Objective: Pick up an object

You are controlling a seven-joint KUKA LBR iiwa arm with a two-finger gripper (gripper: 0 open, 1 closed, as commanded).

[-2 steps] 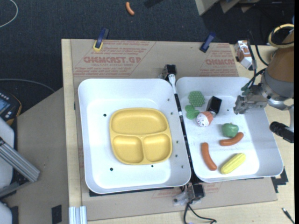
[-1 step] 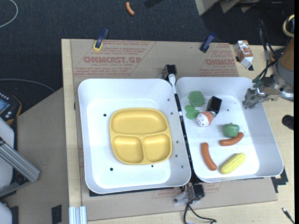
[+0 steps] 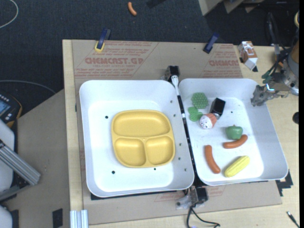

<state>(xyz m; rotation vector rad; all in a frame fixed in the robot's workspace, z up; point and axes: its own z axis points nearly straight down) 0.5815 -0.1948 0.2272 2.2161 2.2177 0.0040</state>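
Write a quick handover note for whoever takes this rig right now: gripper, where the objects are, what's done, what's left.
Gripper: at the right bin's right rim, above the wall, nothing visibly held.
Right bin: green pieces, black block, green pepper, two sausages, corn cob.
Left bin: yellow divided plate.
Done: no pick yet.
Left: descend, grasp one object, lift.

Blue clamps [image 3: 102, 39]; stray orange sausage [image 3: 132, 8]

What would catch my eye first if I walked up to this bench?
Probably the big yellow divided tray, alone in the left bin. Next, the colourful toy food scattered in the right bin: a corn cob, two sausages and green pieces. The gripper hovers at that bin's far right rim.
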